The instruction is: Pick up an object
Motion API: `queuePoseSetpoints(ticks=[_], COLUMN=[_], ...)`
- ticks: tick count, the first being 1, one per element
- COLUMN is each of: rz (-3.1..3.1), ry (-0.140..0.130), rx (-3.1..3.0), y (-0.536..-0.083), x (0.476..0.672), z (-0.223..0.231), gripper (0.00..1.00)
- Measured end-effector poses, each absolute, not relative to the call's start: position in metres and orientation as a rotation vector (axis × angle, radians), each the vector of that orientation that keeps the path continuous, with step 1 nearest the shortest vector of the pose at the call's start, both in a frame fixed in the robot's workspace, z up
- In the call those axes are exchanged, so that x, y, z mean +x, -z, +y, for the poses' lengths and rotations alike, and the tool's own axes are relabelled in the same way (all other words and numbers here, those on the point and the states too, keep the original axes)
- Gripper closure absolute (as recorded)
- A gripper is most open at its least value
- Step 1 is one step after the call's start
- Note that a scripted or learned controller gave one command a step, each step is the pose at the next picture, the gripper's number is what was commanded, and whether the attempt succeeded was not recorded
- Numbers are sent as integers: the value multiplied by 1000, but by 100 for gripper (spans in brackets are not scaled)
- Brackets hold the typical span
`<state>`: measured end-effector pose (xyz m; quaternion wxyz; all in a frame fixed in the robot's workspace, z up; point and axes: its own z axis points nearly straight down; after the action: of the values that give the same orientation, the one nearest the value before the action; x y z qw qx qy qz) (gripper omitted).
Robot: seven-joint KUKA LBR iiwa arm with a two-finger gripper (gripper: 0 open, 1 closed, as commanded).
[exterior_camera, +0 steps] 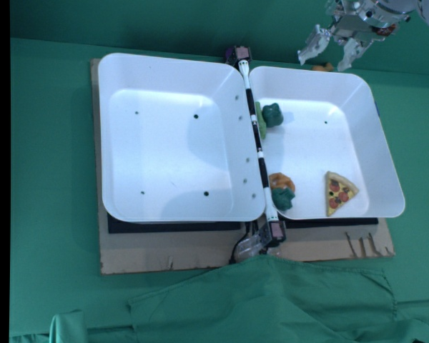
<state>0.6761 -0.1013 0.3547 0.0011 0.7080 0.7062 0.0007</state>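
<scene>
My gripper (pixel 329 52) hangs high above the far edge of the right bin (pixel 372 113), its two fingers spread open with nothing between them. In the right bin lie a pizza slice toy (pixel 337 192) near the front right, an orange and green toy (pixel 281 189) by the front left wall, and a dark green toy (pixel 272 114) with a light green piece (pixel 260 122) against the divider. A small orange object (pixel 322 67) sits just behind the bin's far rim, below the fingers.
The left bin (pixel 114 70) stands beside the right one, joined by a white rod (pixel 252 123) between them. Both rest on cardboard (pixel 164 263) over a green bench. A crumpled green cloth (pixel 272 302) lies along the front.
</scene>
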Motion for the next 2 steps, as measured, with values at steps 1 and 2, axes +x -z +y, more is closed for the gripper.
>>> queuePoseSetpoints(ticks=[1, 2], rz=[2224, 2215], ry=[7, 11], rx=[2228, 2236], y=[-277, -204], x=[618, 549], z=[-67, -100], gripper=[0, 0])
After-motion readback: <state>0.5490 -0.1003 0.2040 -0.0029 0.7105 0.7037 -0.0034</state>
